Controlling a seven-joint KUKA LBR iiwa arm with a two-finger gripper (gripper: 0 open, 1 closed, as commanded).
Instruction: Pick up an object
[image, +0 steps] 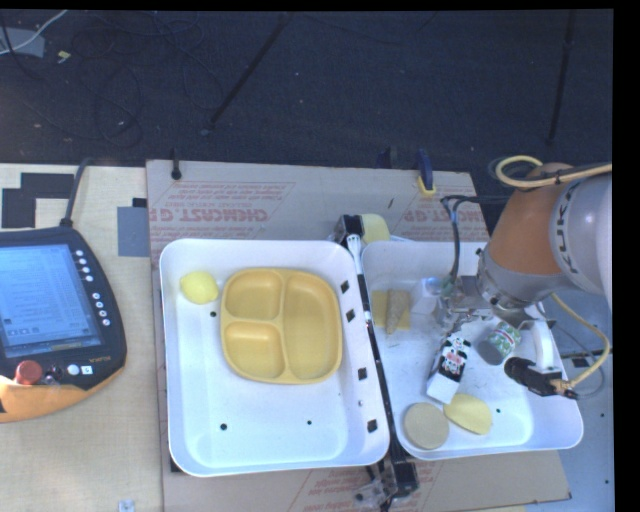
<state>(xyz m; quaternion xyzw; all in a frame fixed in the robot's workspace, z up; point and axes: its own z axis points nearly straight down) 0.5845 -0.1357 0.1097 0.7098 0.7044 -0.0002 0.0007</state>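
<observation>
Reaching into the right bin, the gripper hovers above clutter — finger state impossible to tell.

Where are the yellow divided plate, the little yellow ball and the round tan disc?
yellow divided plate (281, 325), camera view, on the ridge between its compartments.
little yellow ball (198, 288), camera view, on its middle.
round tan disc (426, 426), camera view, on its flat top.

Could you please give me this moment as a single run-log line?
arm: over right white bin | gripper: low above black-and-white carton | held: nothing seen | left white bin: yellow divided plate, yellow ball
</observation>
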